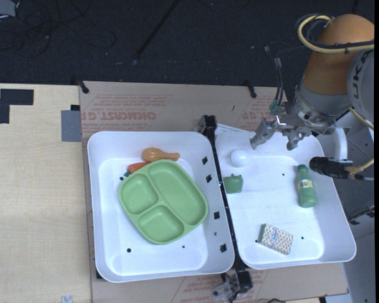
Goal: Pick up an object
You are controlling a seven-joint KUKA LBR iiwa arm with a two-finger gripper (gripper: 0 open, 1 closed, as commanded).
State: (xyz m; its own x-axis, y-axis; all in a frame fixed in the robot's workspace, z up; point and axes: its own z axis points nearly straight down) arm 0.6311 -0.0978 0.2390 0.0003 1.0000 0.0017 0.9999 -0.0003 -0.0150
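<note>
My gripper (pixel 276 137) hangs over the far edge of the right bin (pixel 331 248), open, with nothing between its fingers. A white ball (pixel 240 158) lies just left and below it, apart from the fingers. A small green block (pixel 232 183) sits near the bin's left wall. A green bottle (pixel 306 185) lies toward the right side, and a small patterned packet (pixel 276 238) rests near the front.
The left bin (pixel 107 245) holds a green divided plate (pixel 162 201), with an orange spoon-like piece (pixel 156 154) and a red-orange bit (pixel 136 166) behind it. A black divider (pixel 216 188) runs between the bins.
</note>
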